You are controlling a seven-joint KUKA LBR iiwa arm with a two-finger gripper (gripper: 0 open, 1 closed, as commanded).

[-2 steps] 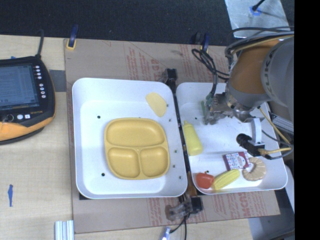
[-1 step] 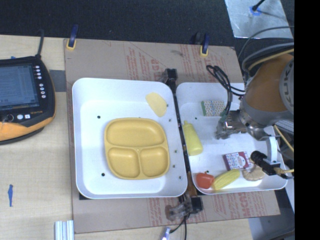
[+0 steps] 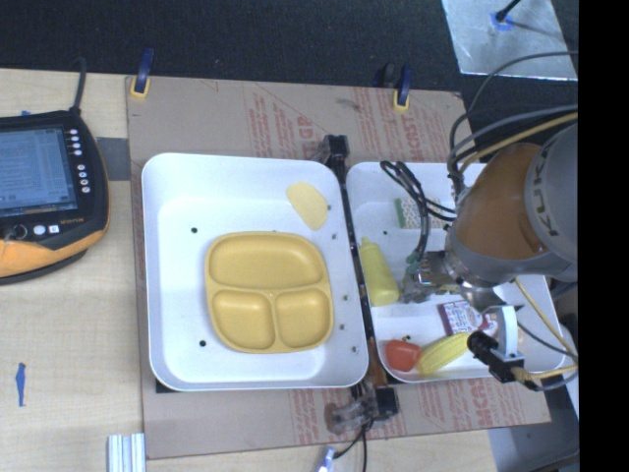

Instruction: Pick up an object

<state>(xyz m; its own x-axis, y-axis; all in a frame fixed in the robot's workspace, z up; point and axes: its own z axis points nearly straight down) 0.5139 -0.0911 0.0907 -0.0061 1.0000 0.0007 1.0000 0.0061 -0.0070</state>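
My gripper (image 3: 425,275) hangs low over the middle of the right bin (image 3: 385,179), under the grey and orange wrist that hides most of it. Just left of it a yellow bottle (image 3: 377,273) lies along the bin's left wall. A small purple and white packet (image 3: 458,316) lies right below the wrist. At the front of the bin a red tomato (image 3: 401,354) touches a yellow corn cob (image 3: 444,352). A small green item (image 3: 405,211) shows near the back, behind the cables.
The left bin (image 3: 167,264) holds a yellow divided plate (image 3: 268,290) and a pale yellow flat piece (image 3: 308,205) at its back right. A tablet controller (image 3: 44,190) lies on the bench at the far left. Cables loop over the right bin's back.
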